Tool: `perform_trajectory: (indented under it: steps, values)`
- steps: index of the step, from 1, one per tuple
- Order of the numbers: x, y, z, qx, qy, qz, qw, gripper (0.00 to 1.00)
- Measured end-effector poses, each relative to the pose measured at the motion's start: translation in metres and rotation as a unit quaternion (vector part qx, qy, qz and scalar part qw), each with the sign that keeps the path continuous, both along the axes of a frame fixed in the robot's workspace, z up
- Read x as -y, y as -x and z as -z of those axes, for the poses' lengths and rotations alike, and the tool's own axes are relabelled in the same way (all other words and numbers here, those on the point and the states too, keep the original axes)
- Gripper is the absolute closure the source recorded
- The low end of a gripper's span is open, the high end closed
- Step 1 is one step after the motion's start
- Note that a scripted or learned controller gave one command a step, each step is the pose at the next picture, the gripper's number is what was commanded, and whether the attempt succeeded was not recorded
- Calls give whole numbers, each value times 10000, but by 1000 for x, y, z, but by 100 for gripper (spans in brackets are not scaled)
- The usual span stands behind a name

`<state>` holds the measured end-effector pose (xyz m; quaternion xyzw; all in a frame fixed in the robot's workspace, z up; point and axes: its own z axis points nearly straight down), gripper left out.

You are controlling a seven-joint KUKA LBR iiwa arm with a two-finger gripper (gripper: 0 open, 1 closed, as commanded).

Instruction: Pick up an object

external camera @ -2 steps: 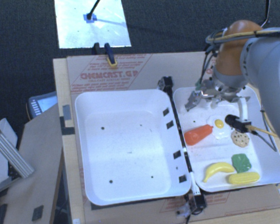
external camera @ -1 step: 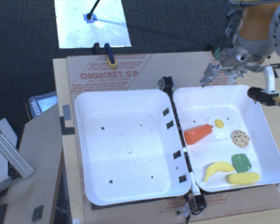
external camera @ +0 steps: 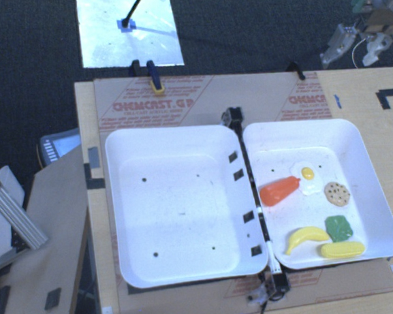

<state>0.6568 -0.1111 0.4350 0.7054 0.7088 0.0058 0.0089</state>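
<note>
Near the bottom right of the frame, the right bin (external camera: 371,165) holds toy food: a yellow block (external camera: 342,249), a banana (external camera: 306,237), a green piece (external camera: 339,226), a cookie (external camera: 337,193), a carrot (external camera: 279,191) and a fried egg (external camera: 307,175). They lie apart, so each looks easy to grab. The left bin (external camera: 174,138) sits beside it. Far up in the top right corner, the gripper (external camera: 370,32) waits high above; I cannot tell how wide it is.

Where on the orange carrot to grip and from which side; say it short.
Grip the carrot across its thick left half, coming straight down from above. It lies flat and tapers toward the fried egg, whose edge its thin tip meets; the thick end has open bin floor around it.
</note>
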Motion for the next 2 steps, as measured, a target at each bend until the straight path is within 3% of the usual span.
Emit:
perform_trajectory:
  steps: [1, 2]
  values:
    - [-1, 0, -1, -63, -7, -23, 10000, 100]
    - [-57, 67, -47, -76, -30, -22, 10000, 100]
